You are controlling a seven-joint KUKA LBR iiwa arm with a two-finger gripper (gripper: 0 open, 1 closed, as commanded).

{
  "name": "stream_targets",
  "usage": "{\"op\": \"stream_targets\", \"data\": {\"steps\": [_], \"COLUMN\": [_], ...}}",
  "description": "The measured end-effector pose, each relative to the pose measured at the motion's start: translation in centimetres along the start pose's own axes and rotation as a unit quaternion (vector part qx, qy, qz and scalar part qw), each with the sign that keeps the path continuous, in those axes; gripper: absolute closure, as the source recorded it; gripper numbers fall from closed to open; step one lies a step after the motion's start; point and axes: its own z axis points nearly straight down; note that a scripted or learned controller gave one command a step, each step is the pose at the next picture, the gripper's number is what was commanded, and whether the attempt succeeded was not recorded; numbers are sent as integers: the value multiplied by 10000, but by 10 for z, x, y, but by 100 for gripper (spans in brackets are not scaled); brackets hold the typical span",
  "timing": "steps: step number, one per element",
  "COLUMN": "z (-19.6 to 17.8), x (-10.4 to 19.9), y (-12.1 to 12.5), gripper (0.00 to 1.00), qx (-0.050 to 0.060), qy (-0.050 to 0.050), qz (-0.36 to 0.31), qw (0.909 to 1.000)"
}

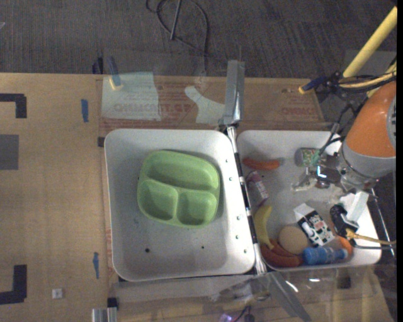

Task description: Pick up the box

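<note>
Table [56,207] carries two bins; box [316,227] lies tilted among clutter in right bin [286,148], tool [315,178] above, grip state indeterminable.

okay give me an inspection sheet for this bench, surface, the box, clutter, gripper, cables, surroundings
Surface: brown cardboard-covered bench bearing left white bin and right white bin.
Job's things: small white carton box with black print, lying in right bin, not gripped.
Clutter: green three-compartment plastic tray in left bin; yellow banana, tan round ball, orange-red sausage shape, blue bottle in right bin.
Grippers: gripper low over right bin; finger state unclear.
Cables: black cable on floor; yellow cable by arm.
Surroundings: grey carpet.
</note>
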Motion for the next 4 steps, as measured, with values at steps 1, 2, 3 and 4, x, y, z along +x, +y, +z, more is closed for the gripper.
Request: {"op": "stream_targets", "data": {"steps": [1,2,3,4], "z": [-9,-70,-230,-291], "x": [0,-52,-41,-34], "y": [1,32,60,101], "gripper": [100,100,100,100], "qx": [-1,-13,-14,-22], "qy": [-3,-1,-5,-5], "qz": [2,154,-2,72], "qw": [10000,9999,10000,10000]}}
